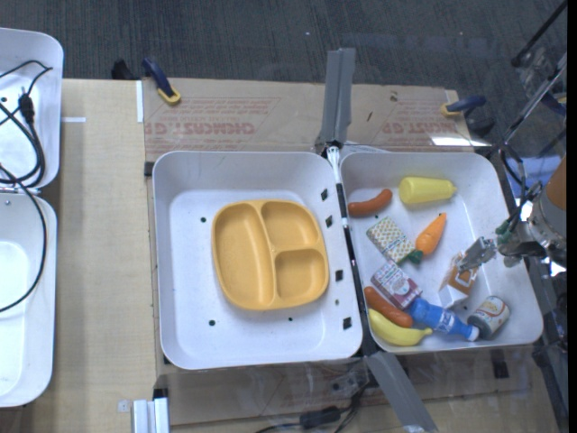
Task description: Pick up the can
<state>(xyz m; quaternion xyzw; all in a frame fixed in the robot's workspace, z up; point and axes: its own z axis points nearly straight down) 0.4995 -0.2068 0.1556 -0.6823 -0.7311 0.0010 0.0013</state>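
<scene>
Left bin (171, 242): one yellow three-compartment plate (270, 253), lying flat near its centre. Right bin (505, 188): two sausages, one (370, 203) near the top left and one (388, 306) low down beside the banana (397, 330); one yellow bottle-like item (425, 189) on its side at the top; one patterned carton (389, 237); one carrot (431, 234); one red-and-white packet (395, 285); one blue bottle (442, 319); one orange packet (460, 278). The can (489, 317) lies on its side in the lower right corner of the right bin, just beside the blue bottle's cap end. The arm enters from the right edge, mostly cut off, only a sliver of orange visible. The gripper (475, 256) sits low over the orange packet, above the can and apart from it. Fingers are blurred against the packet; whether the jaws are open or closed cannot be told.
</scene>
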